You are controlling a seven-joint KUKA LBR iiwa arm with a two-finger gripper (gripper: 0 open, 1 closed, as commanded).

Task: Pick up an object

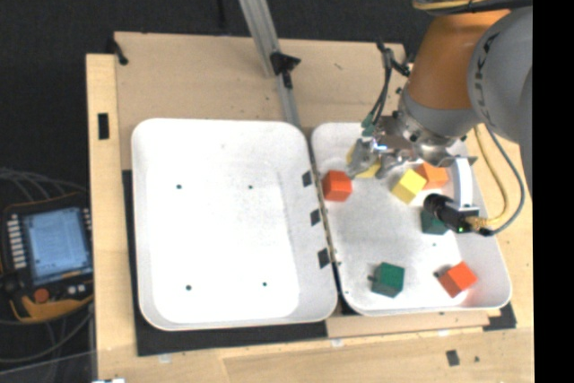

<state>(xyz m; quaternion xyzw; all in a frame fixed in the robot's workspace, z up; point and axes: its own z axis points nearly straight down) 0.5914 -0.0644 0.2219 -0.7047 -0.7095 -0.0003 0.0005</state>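
Note:
The right bin [408, 305] holds several small blocks. An orange cube [337, 186] lies near its left wall, a yellow block [409, 186] sits mid-bin with an orange block [435, 176] right behind it. A green block [388, 279] and an orange-red block [456, 278] lie toward the front. My gripper [368, 155] hangs over the back left of this bin, just right of and behind the orange cube. A yellowish piece shows at its fingertips, but I cannot tell what it is or whether it is gripped.
The left bin [224, 224] stands beside the right one, the two walls meeting at the middle. A slanted metal pole [260, 22] rises behind the bins. A dark green part [435, 218] with cables hangs off the wrist. A teach pendant [49, 247] lies at the far left.

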